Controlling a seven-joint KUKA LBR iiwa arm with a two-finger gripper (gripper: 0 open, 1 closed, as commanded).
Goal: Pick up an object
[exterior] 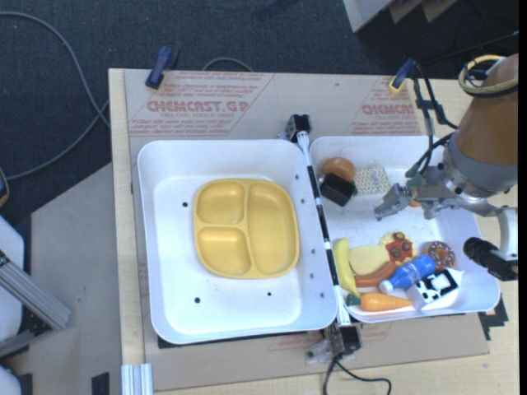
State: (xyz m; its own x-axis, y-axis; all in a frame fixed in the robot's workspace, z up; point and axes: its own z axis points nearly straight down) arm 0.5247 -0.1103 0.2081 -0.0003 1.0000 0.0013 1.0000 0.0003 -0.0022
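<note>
My gripper (394,202) hangs over the middle of the right bin (362,148), above bare white floor. Nothing shows in its grip. Just to its left lie a speckled grey pad (372,179), a black block (336,189) and an orange round piece (338,169). In the bin's near half sits a heap: a yellow banana (342,266), a pale yellow piece (368,258), a red spotted slice (399,244), a blue bottle (410,272), an orange carrot (385,303), a brown doughnut (440,253) and a black-and-white patterned block (436,286).
The left bin (165,245) holds a yellow three-part plate (245,227). The grey arm with its orange band (486,130) comes in from the right over the right bin's far corner. A divider rail (317,212) runs between the bins. Blue clamps (159,66) hold the cardboard base.
</note>
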